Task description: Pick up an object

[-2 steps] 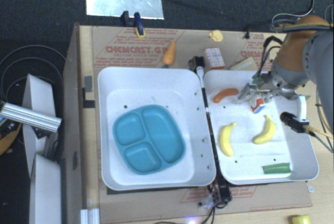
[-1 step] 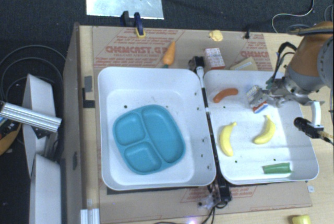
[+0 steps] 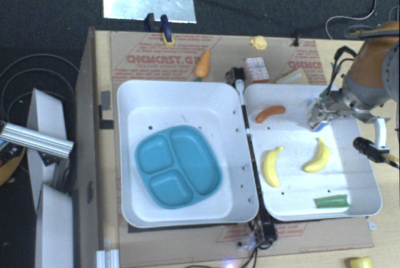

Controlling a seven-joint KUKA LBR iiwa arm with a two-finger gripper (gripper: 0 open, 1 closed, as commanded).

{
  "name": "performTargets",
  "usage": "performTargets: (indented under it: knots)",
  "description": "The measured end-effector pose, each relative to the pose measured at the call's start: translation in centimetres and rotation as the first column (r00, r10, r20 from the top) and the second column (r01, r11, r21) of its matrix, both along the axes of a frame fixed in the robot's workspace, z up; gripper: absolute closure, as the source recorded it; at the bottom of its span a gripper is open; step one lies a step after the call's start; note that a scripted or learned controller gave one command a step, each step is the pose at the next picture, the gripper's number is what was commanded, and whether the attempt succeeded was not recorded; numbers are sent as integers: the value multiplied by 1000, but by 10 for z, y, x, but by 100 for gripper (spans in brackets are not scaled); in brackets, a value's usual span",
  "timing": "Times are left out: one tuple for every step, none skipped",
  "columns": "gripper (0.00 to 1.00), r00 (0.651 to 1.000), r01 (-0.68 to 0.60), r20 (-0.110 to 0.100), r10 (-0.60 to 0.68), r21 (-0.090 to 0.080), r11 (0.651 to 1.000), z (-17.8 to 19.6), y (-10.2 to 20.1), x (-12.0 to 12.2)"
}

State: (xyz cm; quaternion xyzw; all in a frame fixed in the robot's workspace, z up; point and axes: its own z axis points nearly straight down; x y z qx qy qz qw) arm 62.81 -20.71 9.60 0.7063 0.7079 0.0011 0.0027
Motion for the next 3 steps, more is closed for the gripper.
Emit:
performTargets:
  knots:
    - [100, 1000, -5, 0, 5, 3, 1000, 83, 45, -29]
    - [100, 1000, -6, -5, 6, 4, 1000, 104, 103, -48]
    - [100, 1000, -9, 0, 9, 4, 1000, 115, 172, -14]
